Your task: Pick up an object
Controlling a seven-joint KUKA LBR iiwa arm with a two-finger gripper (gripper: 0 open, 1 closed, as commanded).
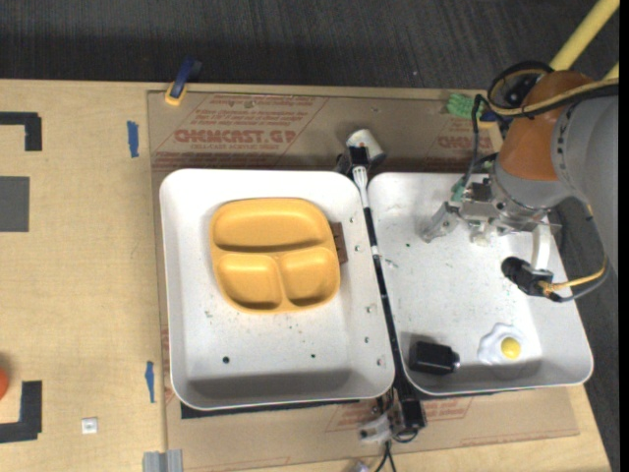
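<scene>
Camera view from above: the pincer (479, 222) hangs over the far part of the right bin (432, 200), its two fingers spread open with nothing between them. Nearer the front of that bin lie a fried-egg toy (506, 343) and a small black block (432, 357), partly over the rim. The left bin (187, 293) holds a yellow divided tray (275, 254). Both bins sit on a cardboard-covered surface (79, 264). The arm (550, 146) is cut off at right.
</scene>
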